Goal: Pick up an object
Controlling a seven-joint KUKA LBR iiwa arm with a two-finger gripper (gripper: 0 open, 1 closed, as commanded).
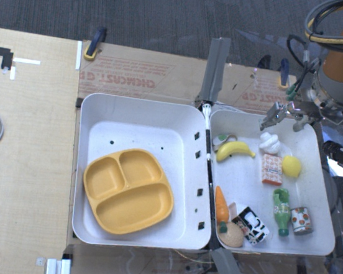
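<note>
My gripper [279, 116] hovers over the right bin's [324, 178] far edge.
I cannot tell its state. It holds nothing; a white object [270, 142] lies just near it, banana [235, 150] left, lemon [291, 166] and carton [272, 169] nearer.

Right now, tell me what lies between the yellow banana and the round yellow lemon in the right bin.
In the camera view, a small red-and-white carton lies between the banana and the lemon.

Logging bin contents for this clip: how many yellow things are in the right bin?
2: a banana near the bin's upper left, and a lemon further right, beside the red-and-white box. More could be hidden under the arm.
</note>
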